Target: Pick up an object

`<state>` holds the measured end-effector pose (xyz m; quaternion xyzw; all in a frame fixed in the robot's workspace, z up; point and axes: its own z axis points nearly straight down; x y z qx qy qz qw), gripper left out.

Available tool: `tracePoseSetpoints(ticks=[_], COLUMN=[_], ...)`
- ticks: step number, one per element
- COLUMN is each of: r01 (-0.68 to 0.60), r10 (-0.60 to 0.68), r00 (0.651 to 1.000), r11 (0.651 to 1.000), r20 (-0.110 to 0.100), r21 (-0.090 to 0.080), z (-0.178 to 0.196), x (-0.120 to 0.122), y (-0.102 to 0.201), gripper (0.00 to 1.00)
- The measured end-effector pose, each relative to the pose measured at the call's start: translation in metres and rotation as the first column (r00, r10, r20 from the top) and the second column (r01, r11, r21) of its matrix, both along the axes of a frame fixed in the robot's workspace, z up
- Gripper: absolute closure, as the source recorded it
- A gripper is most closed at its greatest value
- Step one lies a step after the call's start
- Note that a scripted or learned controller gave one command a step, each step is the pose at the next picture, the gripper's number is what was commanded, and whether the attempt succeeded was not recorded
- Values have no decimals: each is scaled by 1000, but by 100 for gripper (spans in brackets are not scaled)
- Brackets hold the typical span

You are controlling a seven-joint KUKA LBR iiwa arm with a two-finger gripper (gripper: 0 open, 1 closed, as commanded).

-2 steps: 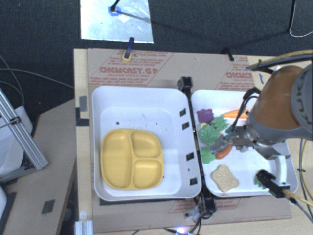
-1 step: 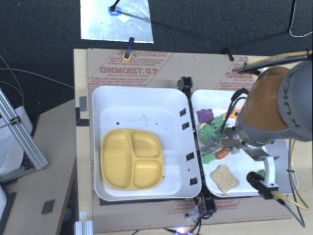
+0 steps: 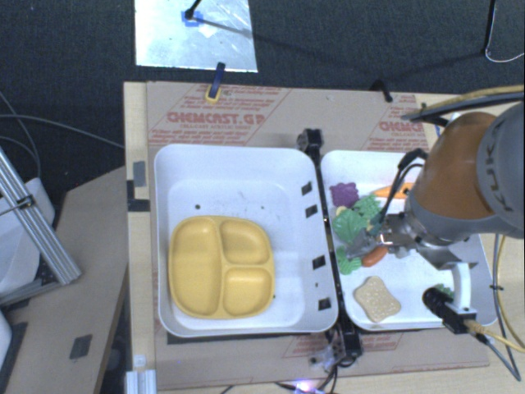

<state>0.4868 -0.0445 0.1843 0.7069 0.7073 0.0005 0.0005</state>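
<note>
Seen from above at a slant, two shallow white bins sit side by side on a table topped with printed cardboard. Nearest the viewer, in the right bin, a slice of toy bread lies near the front rim with bare white floor around it. Just behind it, the grey arm with its orange band reaches in from the right, and its claw hangs low over a cluster of toys by the bin's left wall: a green leafy piece, an orange piece just beside the claw, and a purple piece farther back. An orange carrot-like piece lies near the purple one. Whether the claw is wide or narrow cannot be told. In the left bin, a yellow divided tray rests toward the front left, leaving open floor behind it and to its right. Beyond the bins, a shiny metal sheet lies on dark carpet.
</note>
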Motion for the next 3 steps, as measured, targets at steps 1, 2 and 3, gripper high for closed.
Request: tracePoseSetpoints(ticks=[1,2,3], r01=[6,-6,-1], r10=[-6,6,1], r00=[1000,1000,1000], r11=[1000,1000,1000], r20=[-4,20,-12], r21=[-2,-3,2], z=[-104,149,13], x=[-2,10,-2], y=[-60,-52,-39], gripper=[0,0,0])
